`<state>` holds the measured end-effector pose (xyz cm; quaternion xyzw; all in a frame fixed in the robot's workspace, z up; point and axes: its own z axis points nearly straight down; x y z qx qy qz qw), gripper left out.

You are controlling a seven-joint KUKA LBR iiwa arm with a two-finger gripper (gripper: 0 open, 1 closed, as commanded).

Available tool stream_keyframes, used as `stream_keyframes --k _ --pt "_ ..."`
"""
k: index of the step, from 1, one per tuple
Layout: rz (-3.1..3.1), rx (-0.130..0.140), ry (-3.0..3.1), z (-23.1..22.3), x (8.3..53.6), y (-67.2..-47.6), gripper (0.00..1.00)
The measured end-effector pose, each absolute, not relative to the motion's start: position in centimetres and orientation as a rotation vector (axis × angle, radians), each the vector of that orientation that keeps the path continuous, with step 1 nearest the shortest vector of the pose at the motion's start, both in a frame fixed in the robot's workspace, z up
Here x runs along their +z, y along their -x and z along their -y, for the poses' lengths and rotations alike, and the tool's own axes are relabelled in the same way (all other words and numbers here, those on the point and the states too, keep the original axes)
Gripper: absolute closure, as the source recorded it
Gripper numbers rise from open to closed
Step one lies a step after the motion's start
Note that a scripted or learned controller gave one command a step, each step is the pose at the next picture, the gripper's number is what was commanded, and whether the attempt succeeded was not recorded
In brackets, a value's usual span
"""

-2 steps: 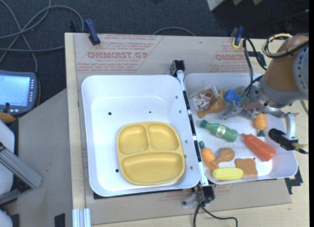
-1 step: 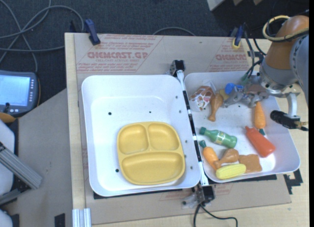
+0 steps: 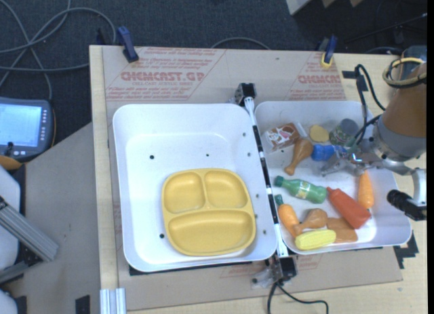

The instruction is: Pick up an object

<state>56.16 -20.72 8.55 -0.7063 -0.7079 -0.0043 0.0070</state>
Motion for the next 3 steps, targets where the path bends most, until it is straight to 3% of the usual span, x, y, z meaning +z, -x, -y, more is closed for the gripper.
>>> stream_keyframes --k 1,3 --pt "2.228 -0.003 2.219 20.0 8.5 -60.7 0.00" --pt "2.215 0.003 2.219 17.5 8.4 -48.9 0.00"
